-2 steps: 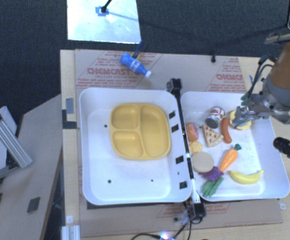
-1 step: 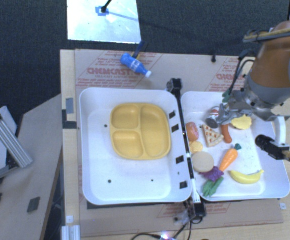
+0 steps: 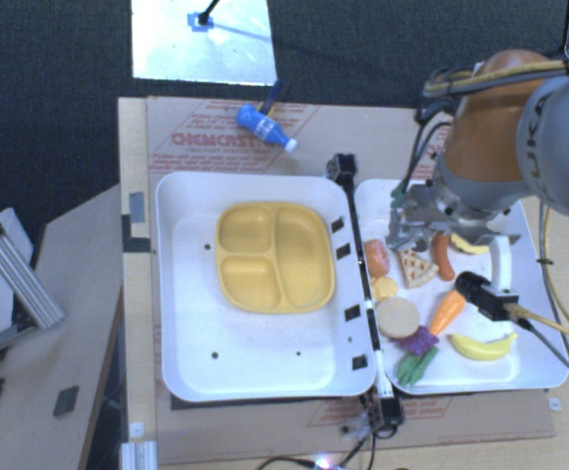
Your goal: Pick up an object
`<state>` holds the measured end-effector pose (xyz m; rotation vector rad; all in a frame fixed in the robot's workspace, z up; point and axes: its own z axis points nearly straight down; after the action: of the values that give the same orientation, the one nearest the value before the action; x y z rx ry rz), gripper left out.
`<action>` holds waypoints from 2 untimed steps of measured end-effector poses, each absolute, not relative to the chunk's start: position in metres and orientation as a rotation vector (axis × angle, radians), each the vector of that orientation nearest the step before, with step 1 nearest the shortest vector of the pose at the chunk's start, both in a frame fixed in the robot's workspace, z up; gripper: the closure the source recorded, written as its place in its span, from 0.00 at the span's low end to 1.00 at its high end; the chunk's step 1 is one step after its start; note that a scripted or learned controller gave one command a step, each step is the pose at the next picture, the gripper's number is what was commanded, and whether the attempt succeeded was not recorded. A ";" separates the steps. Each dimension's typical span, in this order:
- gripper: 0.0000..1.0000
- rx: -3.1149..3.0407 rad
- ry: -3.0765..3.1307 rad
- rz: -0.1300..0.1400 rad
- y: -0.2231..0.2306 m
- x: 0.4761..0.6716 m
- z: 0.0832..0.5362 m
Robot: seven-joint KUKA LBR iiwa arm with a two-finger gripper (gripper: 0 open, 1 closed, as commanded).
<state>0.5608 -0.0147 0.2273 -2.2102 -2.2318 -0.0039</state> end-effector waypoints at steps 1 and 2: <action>1.00 -2.211 -2.231 -0.003 0.029 0.560 0.224; 1.00 -2.211 -2.232 -0.005 0.076 0.567 0.230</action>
<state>0.5667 0.0760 0.2303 -2.2112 -2.2316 -0.0055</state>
